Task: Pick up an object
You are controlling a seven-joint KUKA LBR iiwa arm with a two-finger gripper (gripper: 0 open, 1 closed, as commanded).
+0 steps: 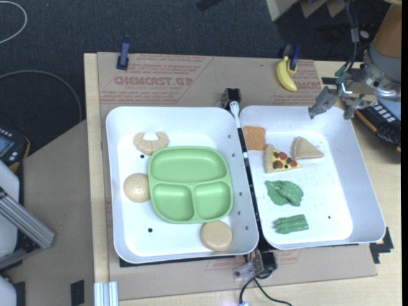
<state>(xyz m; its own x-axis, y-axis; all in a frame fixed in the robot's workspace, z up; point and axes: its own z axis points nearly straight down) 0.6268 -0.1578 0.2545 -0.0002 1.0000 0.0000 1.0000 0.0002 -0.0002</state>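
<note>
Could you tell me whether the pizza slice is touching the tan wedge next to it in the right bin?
Apart. The camera view shows a strip of white bin floor between the pizza slice and the tan wedge.

Right bin (357,190): right half bare, open access; food crowds left side. Green tray (190,183) blocks left bin (121,164) centre.

Red print "CHEMCAST GP" on the brown board (156,78) under the bins, at twelve o'clock of the left bin (121,171), smaller red lines above and below it too fine to read, similar faint red print at the right bin's (357,190) twelve o'clock, unreadable
</note>
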